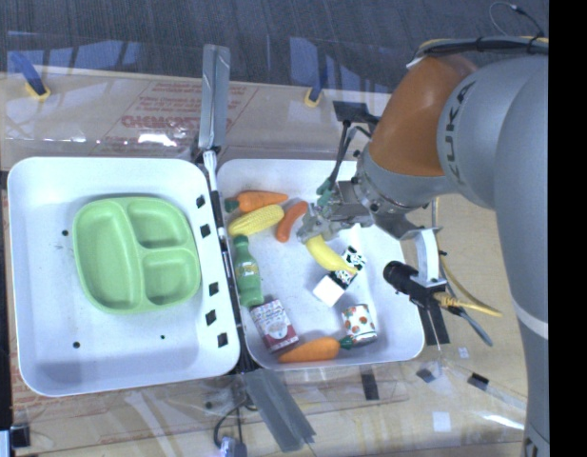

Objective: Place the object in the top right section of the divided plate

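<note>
Object: yellow banana (323, 252), right bin (400, 343), under the tool
Divided plate (136, 252): green, left bin (36, 350), nothing in its sections
Corn (256, 220): right bin, by the divider
Tool (328, 219): over the banana's upper end; finger state cannot tell

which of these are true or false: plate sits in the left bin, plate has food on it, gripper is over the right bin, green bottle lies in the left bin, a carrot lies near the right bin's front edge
1. The plate sits in the left bin. True.
2. The plate has food on it. False: its sections are bare.
3. The gripper is over the right bin. True.
4. The green bottle lies in the left bin. False: it lies in the right bin, by the divider.
5. A carrot lies near the right bin's front edge. True.
</note>
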